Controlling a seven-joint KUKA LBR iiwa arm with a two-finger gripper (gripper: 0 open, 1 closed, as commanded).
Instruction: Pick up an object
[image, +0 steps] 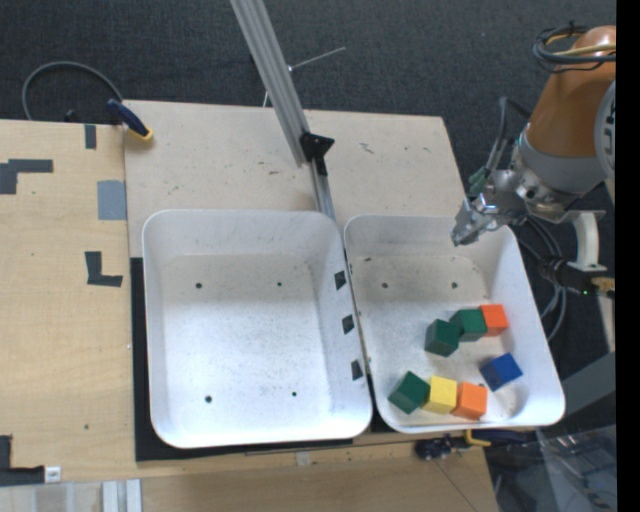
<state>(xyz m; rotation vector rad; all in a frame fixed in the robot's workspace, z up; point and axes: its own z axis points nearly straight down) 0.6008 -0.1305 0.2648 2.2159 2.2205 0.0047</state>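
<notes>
Approach step: jaws (468, 232), state indiscernible, hover at the right bin's (540, 340) 1 o'clock rim, nothing visibly between them; blocks (455, 360) cluster toward 5 o'clock, so next move likely needs descent there.

Overhead, slanted, over 2 bins (150, 240)

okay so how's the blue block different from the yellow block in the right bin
The blue block lies alone near the right wall of the right bin, touching no other block; the yellow block sits in a row, pressed between a green block and an orange block. The blue block is turned at an angle; the yellow one lines up with its row. Both are small cubes of similar size.
</notes>
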